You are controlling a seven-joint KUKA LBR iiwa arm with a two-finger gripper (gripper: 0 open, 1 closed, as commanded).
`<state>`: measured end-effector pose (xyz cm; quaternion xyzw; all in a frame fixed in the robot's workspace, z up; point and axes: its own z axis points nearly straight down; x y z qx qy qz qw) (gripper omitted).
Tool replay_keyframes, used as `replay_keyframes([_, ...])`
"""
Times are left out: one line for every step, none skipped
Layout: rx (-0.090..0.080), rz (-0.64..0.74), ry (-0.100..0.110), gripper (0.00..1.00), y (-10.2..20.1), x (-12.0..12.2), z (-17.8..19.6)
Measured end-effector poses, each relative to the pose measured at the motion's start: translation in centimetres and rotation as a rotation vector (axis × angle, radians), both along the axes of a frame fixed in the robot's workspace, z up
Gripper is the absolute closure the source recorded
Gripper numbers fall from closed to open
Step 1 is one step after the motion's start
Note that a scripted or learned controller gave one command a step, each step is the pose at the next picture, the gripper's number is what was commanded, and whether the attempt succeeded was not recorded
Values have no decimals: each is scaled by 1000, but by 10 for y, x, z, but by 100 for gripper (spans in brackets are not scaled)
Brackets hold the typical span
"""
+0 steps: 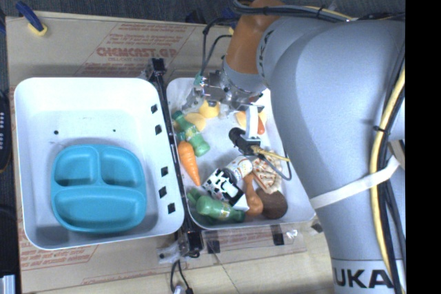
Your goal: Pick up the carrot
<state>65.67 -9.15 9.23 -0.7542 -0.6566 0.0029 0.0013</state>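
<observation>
The carrot (189, 160) lies not yet picked up against the right bin's (289, 215) left wall, while the pincer (222, 94) hovers near the far edge, probably empty; I cannot tell its state.

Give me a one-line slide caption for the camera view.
KUKA arm's hand hovers at the far end of the cluttered right bin; carrot lies by its left wall; blue tray in left bin.

Camera: single, fixed overhead.
Looks down at a slant on both bins (27, 148) (arm (331, 113) enters from right).
</observation>
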Motion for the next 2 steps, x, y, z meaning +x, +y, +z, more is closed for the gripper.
replay_keyframes([0,9,5,100,1,0,10])
replay_keyframes([0,-411,-1,100,53,-4,102])
